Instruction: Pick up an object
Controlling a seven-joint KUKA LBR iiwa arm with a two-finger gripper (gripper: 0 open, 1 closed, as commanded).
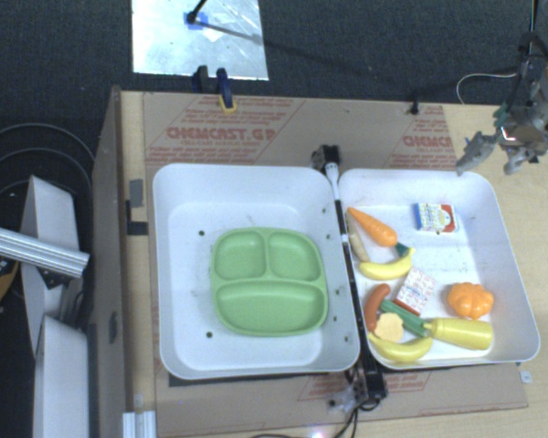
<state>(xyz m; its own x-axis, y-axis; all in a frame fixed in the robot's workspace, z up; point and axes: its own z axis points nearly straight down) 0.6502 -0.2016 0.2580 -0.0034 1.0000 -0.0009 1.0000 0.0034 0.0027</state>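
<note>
Starting on the left, the left bin [178, 272] carries just a green divided plate [269, 281], lying flat in the middle with its three compartments bare, probably parked there as a drop spot. Crossing the seam between the bins, the right bin [502, 245] is where the pickable clutter sits: a carrot [373, 226] angled near the divider, a banana [388, 266] curled just below it, a small carton [436, 217] alone toward the far wall, a patterned box [415, 291] mid-bin, a sausage [375, 303] beside it, a second banana [404, 349] along the near wall, a yellow bottle [455, 332] lying on its side and an orange pumpkin [468, 300] near the right wall. And over at the far right, the gripper [495, 153] hangs above the bin's back corner, fingers spread and nothing between them, so the pick looks not yet begun; the carton seems the nearest target, standing clear of its neighbours
</note>
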